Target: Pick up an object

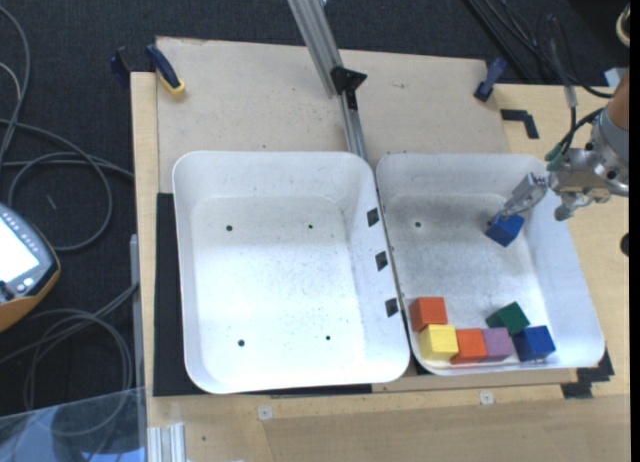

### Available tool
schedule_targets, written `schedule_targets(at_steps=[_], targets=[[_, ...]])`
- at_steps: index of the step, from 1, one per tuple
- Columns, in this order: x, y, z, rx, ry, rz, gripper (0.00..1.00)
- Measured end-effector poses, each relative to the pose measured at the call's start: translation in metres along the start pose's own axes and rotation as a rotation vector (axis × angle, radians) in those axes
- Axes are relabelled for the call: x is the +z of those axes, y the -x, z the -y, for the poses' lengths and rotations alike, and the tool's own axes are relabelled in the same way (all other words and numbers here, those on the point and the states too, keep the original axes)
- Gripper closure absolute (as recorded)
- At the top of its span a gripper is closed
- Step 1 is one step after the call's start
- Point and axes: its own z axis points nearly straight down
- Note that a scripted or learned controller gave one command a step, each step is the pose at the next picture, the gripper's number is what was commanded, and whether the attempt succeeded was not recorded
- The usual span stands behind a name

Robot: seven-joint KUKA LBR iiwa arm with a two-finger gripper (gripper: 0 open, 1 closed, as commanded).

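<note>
Wooden bench (250,100) on dark carpet, cables at 9 o'clock; two white bins side by side: left bin (200,180), right bin (570,260). Metal pole (315,20) rising from 12 o'clock. Arm enters at 3 o'clock, wrist angled down toward bin centre. Gripper (530,200) fingers parted, one finger touching blue block (504,229), raised and tilted; true grasp cannot be told. Cluster at 6 o'clock of right bin: orange, yellow, purple, green, blue cubes (480,335)
</note>
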Motion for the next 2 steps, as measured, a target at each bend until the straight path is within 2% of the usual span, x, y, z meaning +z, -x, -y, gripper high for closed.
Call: schedule_targets(at_steps=[1, 2], targets=[[-0.0114, -0.0002, -0.0009, -0.001, 0.003, 0.0, 1.0], [-0.0107, -0.0002, -0.0007, -0.001, 0.002, 0.0, 0.0]])
